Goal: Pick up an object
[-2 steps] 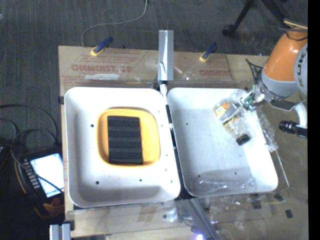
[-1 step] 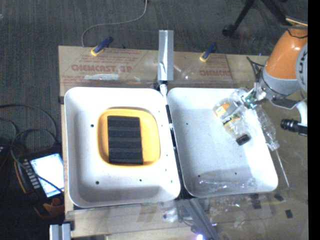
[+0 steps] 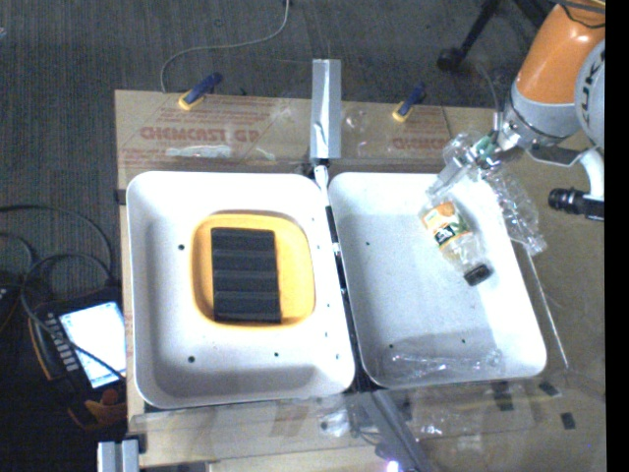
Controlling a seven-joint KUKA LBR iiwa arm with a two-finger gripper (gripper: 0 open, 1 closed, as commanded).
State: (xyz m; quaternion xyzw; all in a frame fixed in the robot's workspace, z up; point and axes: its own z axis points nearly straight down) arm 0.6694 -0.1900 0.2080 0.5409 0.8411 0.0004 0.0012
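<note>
Claw (image 3: 470, 157) hangs over the right bin's (image 3: 413, 313) far corner; I cannot tell its opening. Nothing looks lifted: the small bottle (image 3: 454, 236) lies in the bin.

Grey arm (image 3: 580, 67) with a broad orange band above its wrist.

two shallow white bins sit side by side on the tabletop (image 3: 197, 136), a left bin (image 3: 157, 293) and a right bin (image 3: 393, 293). the left one holds one yellow and black pad (image 3: 253, 270); the right one holds one small clear bottle (image 3: 454, 236) with a dark cap. two blue and yellow clamps (image 3: 200, 90) (image 3: 409, 103) grip the tabletop's far edge, and one arm (image 3: 555, 67) with one claw (image 3: 464, 162) reaches in.
</note>
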